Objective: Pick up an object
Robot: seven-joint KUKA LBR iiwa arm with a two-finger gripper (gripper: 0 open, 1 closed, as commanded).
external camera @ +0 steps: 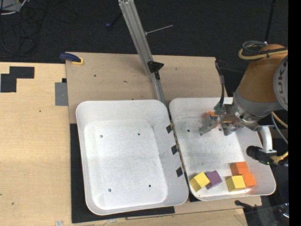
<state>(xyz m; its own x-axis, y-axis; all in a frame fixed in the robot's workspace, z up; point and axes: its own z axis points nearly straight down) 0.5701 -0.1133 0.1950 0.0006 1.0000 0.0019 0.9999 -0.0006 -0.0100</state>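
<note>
My gripper (217,127) hangs over the upper middle of the right bin (188,108), on the arm that comes in from the right. Its two grey fingers (205,128) stand apart, open, with only white bin floor showing between them. At the bin's near edge lie several small blocks: a yellow block (200,181) touching a purple block (214,178), and further right a second yellow block (235,183) with two orange blocks (240,167) beside it. The gripper is well above these blocks in the view and apart from them.
The left bin (82,114) sits beside the right one, joined along a divider with black clips (175,149). A slanted aluminium rail (139,41) rises behind the bins. A black fitting (261,153) on the arm's side overhangs the right bin's edge.
</note>
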